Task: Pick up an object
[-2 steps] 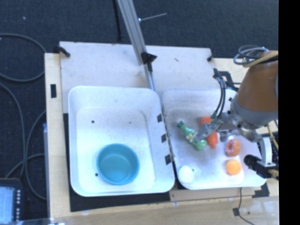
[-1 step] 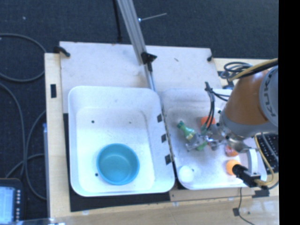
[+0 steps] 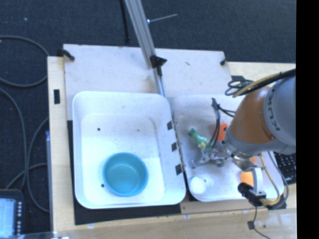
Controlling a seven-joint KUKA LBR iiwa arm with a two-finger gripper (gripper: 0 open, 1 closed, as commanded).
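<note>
The near edge of the light wooden bench ran along the bottom of the view, a dark device at its left corner cut off by the frame. In the left white plastic bin a round blue bowl sat upright toward the near wall, well apart from everything else. In the right white plastic bin, a small white ball lay against the near wall. An orange object showed just beside it to the right, partly hidden by cabling and the arm; its shape could not be made out. Further in, a small green item lay near the dividing wall, too small to identify. The two-finger gripper was low in this bin, between the green item and the white ball; whether its jaws were wide or narrow could not be told, as the grey and orange wrist covered much of it. Another orange patch was mostly hidden behind the wrist. Beyond the bins, a slanted metal pole crossed the white backboard.
</note>
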